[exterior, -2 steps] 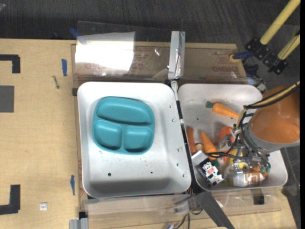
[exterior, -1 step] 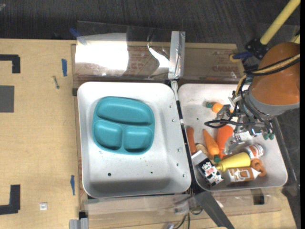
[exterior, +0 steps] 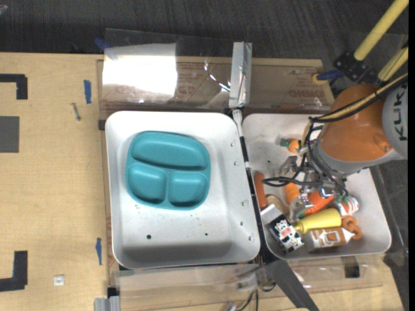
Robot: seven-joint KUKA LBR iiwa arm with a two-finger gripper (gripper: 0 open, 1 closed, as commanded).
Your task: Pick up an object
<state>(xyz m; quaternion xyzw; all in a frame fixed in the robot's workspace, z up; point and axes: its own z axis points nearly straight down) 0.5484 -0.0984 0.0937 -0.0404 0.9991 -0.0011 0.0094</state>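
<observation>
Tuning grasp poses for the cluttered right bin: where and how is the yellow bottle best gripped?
Probably across the middle of the yellow bottle, coming straight down from above. It lies on its side, long axis roughly left to right, atop the pile, so its rounded body is exposed. Fingers should close across its narrow width; neighbouring toys crowd both ends.

Teal divided plate [exterior: 168,168]: three compartments, lies flat, upright, in upper half of left bin [exterior: 123,238], apart from bin walls.

Right bin [exterior: 379,235] holds cluttered pile of small objects in lower half. Yellow bottle-shaped piece [exterior: 319,221] lies on its side, tilted. Just below it, orange-and-white packet [exterior: 327,238]. Black-and-white patterned item [exterior: 285,232] at pile's left end, near bin divider. Orange elongated piece [exterior: 260,188] lies along left wall. More orange pieces [exterior: 316,203] cluster above yellow one, partly hidden; shapes hard to tell.
</observation>
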